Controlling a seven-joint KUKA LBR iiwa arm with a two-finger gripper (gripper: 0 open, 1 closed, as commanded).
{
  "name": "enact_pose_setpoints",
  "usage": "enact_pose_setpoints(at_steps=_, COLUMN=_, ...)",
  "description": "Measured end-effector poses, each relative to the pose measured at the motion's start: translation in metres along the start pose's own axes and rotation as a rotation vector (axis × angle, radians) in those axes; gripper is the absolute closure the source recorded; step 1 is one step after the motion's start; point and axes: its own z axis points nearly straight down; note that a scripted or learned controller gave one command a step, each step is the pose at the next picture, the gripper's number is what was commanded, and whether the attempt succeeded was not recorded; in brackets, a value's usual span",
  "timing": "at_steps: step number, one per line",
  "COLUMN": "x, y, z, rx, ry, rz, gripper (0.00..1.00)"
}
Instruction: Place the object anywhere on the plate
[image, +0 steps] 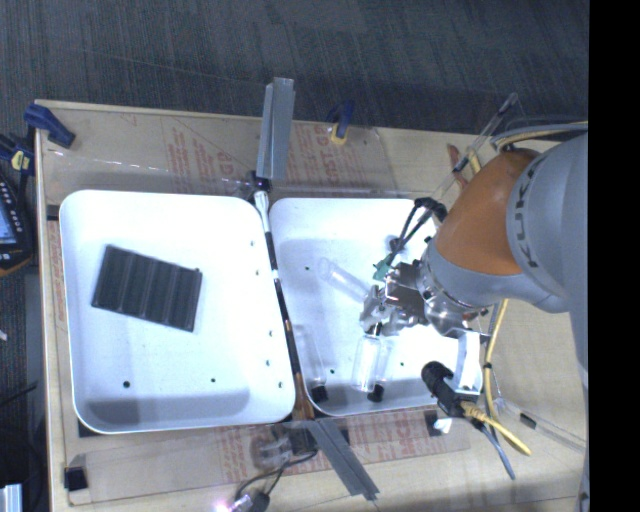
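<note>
grey and orange, the arm (520, 235) fills the right side of the view, reaching in over the right bin (300, 225). its gripper (383, 318) hangs low over the middle of that bin, pointing down and to the left, with small cables and a green fitting just above it. whether the fingers are spread or closed cannot be made out from this angle, and nothing can be seen clamped between them.

just below the gripper lies a clear plastic bottle (371, 365) with a dark cap at its lower end, near the bin's front wall. its upper end is right beside the gripper tip; contact cannot be judged. a second clear, tube-like piece (340, 277) lies tilted up and to the left of the gripper, faint against the white floor. a small dark bit (319, 391) sits in the front left corner of the same bin.

the left bin (90, 400) holds a dark ribbed rectangular plate (148, 288), lying flat and slightly turned, in its upper left half. the bottle is well apart from it, in the other bin, with the two bin walls between them.

around the bins the wooden bench (150, 140) shows blue clamps (48, 124) at its back left corner and a grey metal bar (274, 128) standing behind the seam between the bins.
</note>
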Motion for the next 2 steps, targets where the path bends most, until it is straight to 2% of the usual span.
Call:
enact_pose_setpoints(at_steps=1, x=0.063, y=0.029, z=0.027, rx=0.000, ry=-0.001, rz=0.108, gripper=1.00)
enact_pose_setpoints(at_steps=2, x=0.162, y=0.057, z=0.027, rx=0.001, ry=-0.002, rz=0.179, gripper=1.00)
